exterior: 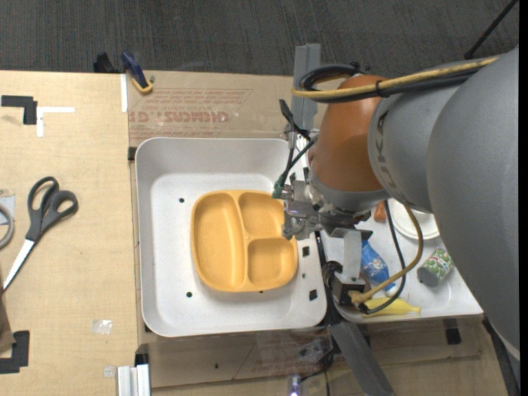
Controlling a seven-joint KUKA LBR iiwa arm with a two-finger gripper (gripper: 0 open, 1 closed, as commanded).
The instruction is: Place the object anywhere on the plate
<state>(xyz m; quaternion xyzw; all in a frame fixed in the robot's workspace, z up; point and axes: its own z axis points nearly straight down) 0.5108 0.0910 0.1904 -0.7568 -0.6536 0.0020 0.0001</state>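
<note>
Grey arm (pixel 462 147) over right bin (pixel 462 299); pincer (pixel 299 214) state unclear; yellow plate (pixel 244 240) in left bin (pixel 157 221).

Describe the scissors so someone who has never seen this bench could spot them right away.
Start from the white bin that holds the yellow divided plate, then look left across the bare wooden bench. The scissors lie there near the view's left edge, blades pointing down and left. Their black loop handles set them apart.
</note>
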